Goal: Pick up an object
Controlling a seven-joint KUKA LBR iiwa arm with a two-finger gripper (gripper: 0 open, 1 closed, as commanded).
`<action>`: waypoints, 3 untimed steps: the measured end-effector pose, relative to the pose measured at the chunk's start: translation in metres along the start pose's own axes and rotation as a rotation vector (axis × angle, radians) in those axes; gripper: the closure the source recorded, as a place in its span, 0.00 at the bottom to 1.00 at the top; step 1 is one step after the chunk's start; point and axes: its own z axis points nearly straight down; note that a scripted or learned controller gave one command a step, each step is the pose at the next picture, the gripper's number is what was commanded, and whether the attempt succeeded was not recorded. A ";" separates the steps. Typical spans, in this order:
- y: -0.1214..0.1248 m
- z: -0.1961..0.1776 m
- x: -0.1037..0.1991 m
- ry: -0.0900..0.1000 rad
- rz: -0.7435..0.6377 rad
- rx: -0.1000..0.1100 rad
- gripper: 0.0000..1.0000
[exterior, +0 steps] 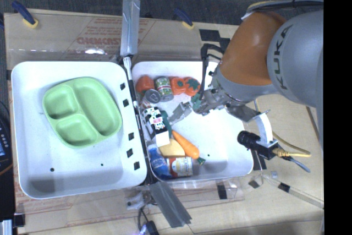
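White plastic forms the left bin [27, 118], a shallow tray that carries a pale green divided plate [82, 110] with three compartments, lying tilted near its middle. Just beside it, across a black divider, the right white bin [220, 137] holds a cluster of small objects along its left side. At the top sit a round orange-red toy fruit [144, 84], a small tin can with a green label [164, 86] and an orange pumpkin-like toy [184, 86] in a row. Below them lies a black-and-white patterned box [155, 118], then a yellow wedge of toy cheese [171, 148] touching an orange toy carrot [186, 144], with a blue-capped bottle [165, 165] nearest the bottom wall. The gripper [184, 111] hangs low over the bin just right of the cluster, near the carrot's upper end; whether its fingers are apart or together cannot be told. Nothing is visibly held. The grey arm with its orange band [250, 55] reaches in from the right.
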 end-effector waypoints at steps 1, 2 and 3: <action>-0.030 0.115 -0.019 0.003 0.051 0.007 0.00; -0.049 0.152 -0.054 0.004 0.077 -0.001 0.00; -0.045 0.139 -0.053 0.004 0.069 -0.007 1.00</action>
